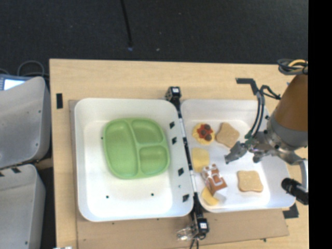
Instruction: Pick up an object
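The right bin [270, 204] holds several toy foods. A toast slice [227, 134] lies at the back and a second toast slice [250, 181] nearer the front. To their left lie a yellow round with red berries [204, 132], a yellow cheese square [201, 157], a brown and white snack [213, 178] and a yellow wedge [209, 197]. My gripper [245, 156] hovers over the bin's middle between the two toast slices. It is open, with nothing between its fingers.
A green divided tray [137, 148] lies in the left bin [83, 191]. A ridge with black clips [182, 154] separates the bins. Cables [257, 95] run along the arm at the right bin's back edge.
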Available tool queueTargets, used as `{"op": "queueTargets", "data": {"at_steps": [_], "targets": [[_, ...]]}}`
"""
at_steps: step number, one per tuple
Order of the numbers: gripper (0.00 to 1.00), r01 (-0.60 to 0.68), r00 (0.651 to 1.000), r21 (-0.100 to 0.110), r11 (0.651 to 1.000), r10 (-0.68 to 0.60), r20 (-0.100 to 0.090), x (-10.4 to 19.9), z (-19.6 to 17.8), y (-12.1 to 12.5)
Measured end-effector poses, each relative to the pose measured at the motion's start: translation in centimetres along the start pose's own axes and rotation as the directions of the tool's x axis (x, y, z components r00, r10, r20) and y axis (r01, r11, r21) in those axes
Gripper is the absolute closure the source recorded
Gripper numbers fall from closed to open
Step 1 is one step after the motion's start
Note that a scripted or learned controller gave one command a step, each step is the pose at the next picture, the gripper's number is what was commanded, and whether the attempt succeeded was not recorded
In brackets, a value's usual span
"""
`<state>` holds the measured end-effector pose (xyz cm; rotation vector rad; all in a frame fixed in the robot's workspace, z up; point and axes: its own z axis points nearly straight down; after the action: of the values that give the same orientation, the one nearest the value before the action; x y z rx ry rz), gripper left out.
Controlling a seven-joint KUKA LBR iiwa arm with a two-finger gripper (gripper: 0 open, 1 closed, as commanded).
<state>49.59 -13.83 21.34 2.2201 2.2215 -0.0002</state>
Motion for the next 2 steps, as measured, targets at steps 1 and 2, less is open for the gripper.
{"op": "queueTargets", "data": {"at_steps": [1,2], "targets": [[0.0,-0.001,1.0,0.003,1.0,0.001,0.0,-0.1,4.3,-0.4],[0.0,-0.003,1.0,-0.004,1.0,0.003,0.001,-0.8,8.3,-0.3]]}}
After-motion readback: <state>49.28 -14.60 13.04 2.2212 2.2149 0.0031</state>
